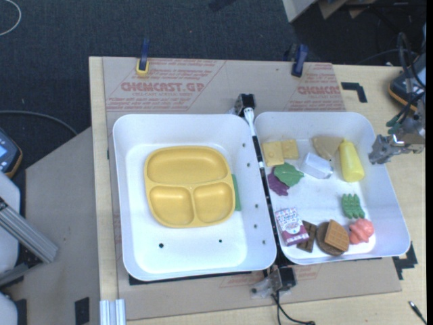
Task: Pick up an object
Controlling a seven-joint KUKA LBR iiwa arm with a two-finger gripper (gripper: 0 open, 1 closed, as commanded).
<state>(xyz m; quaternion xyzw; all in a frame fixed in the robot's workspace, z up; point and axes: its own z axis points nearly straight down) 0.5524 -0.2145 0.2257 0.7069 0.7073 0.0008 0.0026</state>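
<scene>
The right bin holds several toy foods. Along its back lie yellow crackers, a tan piece, a white block and a yellow mustard bottle. A green leaf and a purple piece sit at the left. Toward the front are a green item, a pink shrimp, a waffle, a brown piece and a red-and-white packet. My gripper hovers over the bin's right rim, just right of the mustard bottle.
The left bin carries a yellow divided plate with a green strip at its right edge. Clamps stand at the back of the cardboard base. A cable connector sits at the front between the bins.
</scene>
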